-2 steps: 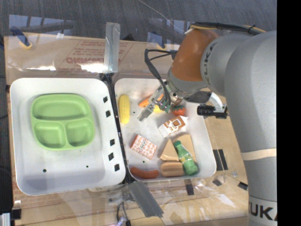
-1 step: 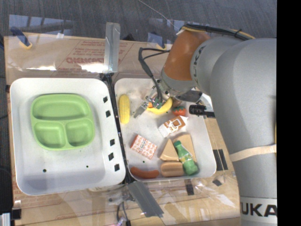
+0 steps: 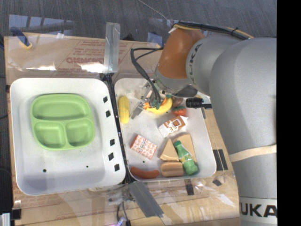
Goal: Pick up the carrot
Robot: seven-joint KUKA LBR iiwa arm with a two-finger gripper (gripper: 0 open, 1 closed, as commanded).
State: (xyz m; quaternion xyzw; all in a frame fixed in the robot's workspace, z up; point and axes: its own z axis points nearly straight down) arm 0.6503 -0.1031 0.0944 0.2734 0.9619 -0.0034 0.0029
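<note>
Clutter is crowding the tool (image 3: 149, 99), which is hanging low in the upper part of the right bin (image 3: 207, 145); whether it is wide or narrow I cannot tell. The carrot (image 3: 179, 110), a small orange-red piece, seems to be lying just right of it, touching a yellow banana-like toy (image 3: 161, 107). The risk is closing on that toy instead. A corn cob (image 3: 123, 108) is lying to the left, a green bottle (image 3: 185, 157) lower down.
</note>
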